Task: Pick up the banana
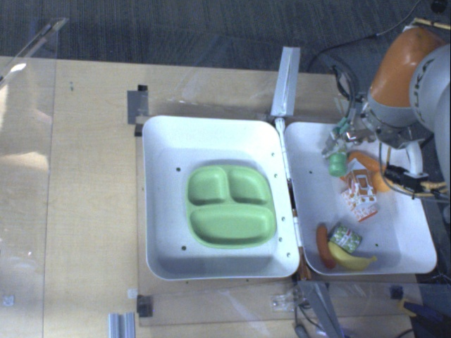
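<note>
The yellow banana lies along the near edge of the right bin, curved, with its left end touching a red sausage-shaped piece. A small green packet rests just above it. My gripper hangs over the far part of the right bin, well away from the banana and directly above a small green object. Nothing of the banana is near it.
An orange-and-white carton and an orange item lie mid-bin between gripper and banana. The left bin holds a green divided tray. A metal bracket stands behind the bins. Cables trail at right.
</note>
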